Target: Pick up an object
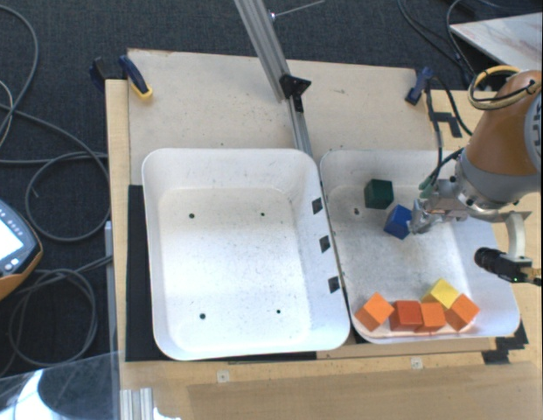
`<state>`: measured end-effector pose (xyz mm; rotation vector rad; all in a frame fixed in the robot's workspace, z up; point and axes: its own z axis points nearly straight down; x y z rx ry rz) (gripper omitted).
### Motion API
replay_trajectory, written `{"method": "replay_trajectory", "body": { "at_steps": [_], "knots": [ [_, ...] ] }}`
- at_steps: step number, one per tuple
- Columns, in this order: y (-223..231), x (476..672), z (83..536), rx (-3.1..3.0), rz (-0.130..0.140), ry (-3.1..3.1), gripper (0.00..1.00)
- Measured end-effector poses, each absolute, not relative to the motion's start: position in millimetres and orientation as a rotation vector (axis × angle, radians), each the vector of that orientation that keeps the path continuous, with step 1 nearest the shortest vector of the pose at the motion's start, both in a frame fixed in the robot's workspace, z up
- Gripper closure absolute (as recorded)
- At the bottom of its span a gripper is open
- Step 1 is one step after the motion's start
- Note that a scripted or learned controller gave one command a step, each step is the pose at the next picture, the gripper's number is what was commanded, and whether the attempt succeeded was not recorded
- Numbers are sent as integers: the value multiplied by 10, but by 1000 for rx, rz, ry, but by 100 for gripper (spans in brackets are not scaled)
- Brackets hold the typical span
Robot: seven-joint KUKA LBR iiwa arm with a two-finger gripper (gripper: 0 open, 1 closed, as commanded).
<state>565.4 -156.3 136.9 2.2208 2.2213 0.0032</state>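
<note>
In the right bin: blue cube, no long axis, corner toward the green cube; gripper touching its right side, grip state indiscernible.

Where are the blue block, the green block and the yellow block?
blue block [397, 223], camera view, middle of its top face.
green block [378, 193], camera view, centre of its top.
yellow block [444, 292], camera view, its top face.
</note>
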Motion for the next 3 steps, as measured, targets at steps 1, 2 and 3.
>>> {"method": "replay_trajectory", "body": {
  "at_steps": [1, 2, 3],
  "knots": [
    [-1514, 5705, 2000, 2214, 7, 2218, 100],
    [-1512, 5714, 2081, 2218, 3, 2220, 100],
    [-951, 5653, 2243, 2216, 5, 2230, 100]
  ]
}}
